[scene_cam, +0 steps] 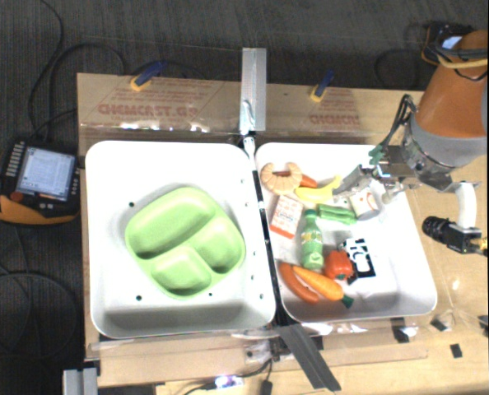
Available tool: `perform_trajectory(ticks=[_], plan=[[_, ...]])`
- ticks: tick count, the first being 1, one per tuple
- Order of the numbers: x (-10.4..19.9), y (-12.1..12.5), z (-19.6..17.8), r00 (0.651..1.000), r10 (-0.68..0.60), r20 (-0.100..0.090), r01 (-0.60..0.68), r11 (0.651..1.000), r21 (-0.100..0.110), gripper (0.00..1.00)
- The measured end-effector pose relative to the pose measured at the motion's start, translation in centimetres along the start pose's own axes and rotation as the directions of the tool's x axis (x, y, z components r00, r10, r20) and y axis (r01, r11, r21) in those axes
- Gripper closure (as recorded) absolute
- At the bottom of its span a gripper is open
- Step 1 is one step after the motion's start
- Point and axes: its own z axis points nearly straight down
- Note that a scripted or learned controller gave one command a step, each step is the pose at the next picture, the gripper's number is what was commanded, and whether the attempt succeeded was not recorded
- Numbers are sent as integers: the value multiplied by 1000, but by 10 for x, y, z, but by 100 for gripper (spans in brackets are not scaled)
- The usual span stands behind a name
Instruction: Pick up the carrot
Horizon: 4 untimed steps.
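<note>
Dark carpet is surrounding the desk (195,105), which is carrying two white bins. A green divided plate (185,241) is lying in the left bin (104,303). The right bin (413,282) is holding toy food; the carrot (310,284) is lying near its front edge, touching a red pepper (338,264). The end effector (368,179) is hovering over the bin's back right part, well apart from the carrot; whether it is released or clenched I cannot tell.
</note>
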Motion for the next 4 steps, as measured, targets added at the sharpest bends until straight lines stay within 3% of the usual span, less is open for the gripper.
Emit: perform_trajectory(ticks=[1,2,3,4], plan=[[0,0,0,1000,0,0,0,1000,0,0],[-1,-49,72,978,210,0,-210,978,2,0],[28,-64,133,906,424,-2,-424,905,-23,0],[20,-60,141,947,322,7,-322,946,-48,0]])
